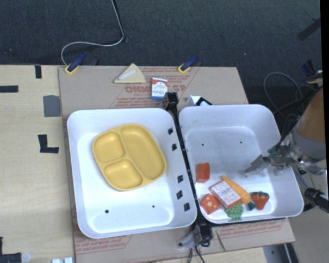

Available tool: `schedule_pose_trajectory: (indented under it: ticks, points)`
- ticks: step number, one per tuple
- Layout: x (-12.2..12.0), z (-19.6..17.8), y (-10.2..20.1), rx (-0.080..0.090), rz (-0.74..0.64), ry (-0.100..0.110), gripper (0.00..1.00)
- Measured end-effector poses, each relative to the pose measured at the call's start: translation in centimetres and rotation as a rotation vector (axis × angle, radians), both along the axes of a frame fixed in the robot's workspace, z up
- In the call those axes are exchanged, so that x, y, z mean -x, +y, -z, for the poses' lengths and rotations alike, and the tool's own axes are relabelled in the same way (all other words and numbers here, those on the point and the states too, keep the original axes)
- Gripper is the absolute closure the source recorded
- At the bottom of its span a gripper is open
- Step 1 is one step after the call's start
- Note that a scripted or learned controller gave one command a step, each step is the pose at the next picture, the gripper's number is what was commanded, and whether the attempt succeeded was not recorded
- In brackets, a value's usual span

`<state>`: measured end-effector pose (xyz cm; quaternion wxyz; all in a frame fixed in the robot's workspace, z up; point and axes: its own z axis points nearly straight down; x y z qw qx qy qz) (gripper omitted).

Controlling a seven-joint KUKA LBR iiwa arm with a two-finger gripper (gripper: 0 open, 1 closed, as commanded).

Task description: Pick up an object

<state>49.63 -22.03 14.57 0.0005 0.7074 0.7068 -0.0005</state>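
Hovering near the right bin point(273, 118) rim, the claw point(258, 165) spreads wide above bare floor.

The arm point(311, 128) is grey, with 1 broad orange band above a rounded grey wrist section. Below that sits a darker metal block with small fittings. The claw point(254, 167) is slim, pale grey metal, tapering to a narrow tip.

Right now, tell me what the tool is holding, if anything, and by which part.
Nothing is held. The tool sits low in the right bin, apart from the toy carrot and the other items clustered near the bin's front edge.
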Motion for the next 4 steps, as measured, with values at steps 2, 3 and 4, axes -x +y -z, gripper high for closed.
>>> schedule_pose_trajectory:
  ticks: [2, 3, 4]
  points:
    - [-3.0, -2.4, -0.4, 0.000, 0.000, 0.001, 0.00]
    - [-0.1, 3.4, 6.6, -0.003, -0.002, 0.004, 0.00]
    - [0.6, 5.4, 6.3, -0.002, -0.002, -0.018, 0.00]
